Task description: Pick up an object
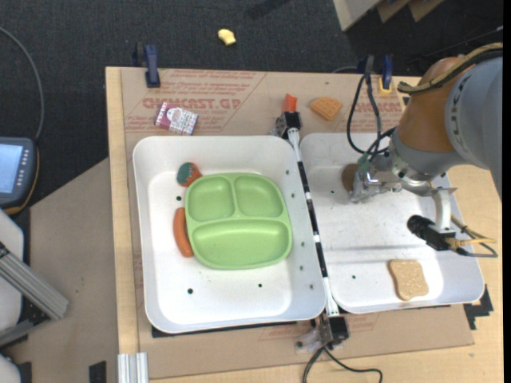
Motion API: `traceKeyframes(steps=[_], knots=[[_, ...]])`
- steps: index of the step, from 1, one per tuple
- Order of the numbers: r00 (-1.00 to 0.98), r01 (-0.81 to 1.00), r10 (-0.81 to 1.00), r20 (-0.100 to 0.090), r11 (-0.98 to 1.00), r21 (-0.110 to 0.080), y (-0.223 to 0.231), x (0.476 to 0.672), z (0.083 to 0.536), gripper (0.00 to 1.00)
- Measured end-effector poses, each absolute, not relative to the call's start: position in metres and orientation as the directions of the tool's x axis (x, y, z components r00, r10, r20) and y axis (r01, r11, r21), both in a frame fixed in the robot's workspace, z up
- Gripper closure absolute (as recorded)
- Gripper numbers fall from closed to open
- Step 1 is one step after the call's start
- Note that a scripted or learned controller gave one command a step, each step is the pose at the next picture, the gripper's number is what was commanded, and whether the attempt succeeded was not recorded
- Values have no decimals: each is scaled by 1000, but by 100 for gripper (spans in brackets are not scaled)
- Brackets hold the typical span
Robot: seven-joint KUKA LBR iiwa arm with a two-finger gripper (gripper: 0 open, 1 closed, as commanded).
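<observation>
The gripper [366,183] sits low in the right bin [359,282], beside a brown object [349,176], positioned for a grasp. Its opening cannot be told.

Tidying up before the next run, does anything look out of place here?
Yes. A small yellow piece lies on the dark floor beyond the bench, and an orange cracker-like piece and a pink packet sit on the cardboard outside both bins.

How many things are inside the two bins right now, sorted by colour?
Green: 1, the divided plate
Orange-red: 1, the sausage
Red with green: 1, the small round piece
Tan: 1, the toast slice
Brown: 1, the round lump
Total: 5
</observation>
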State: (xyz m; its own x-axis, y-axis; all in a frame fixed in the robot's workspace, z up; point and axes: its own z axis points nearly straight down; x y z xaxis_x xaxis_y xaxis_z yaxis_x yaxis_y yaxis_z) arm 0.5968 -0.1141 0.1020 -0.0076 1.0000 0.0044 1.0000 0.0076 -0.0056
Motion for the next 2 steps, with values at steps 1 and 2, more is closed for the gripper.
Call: traceKeyframes(steps=[1, 2], knots=[[-1, 1000, 1000, 0, 1, 0, -120, 597, 107, 0], [-3, 1000, 1000, -5, 3, 10, -120, 660, 86, 0]])
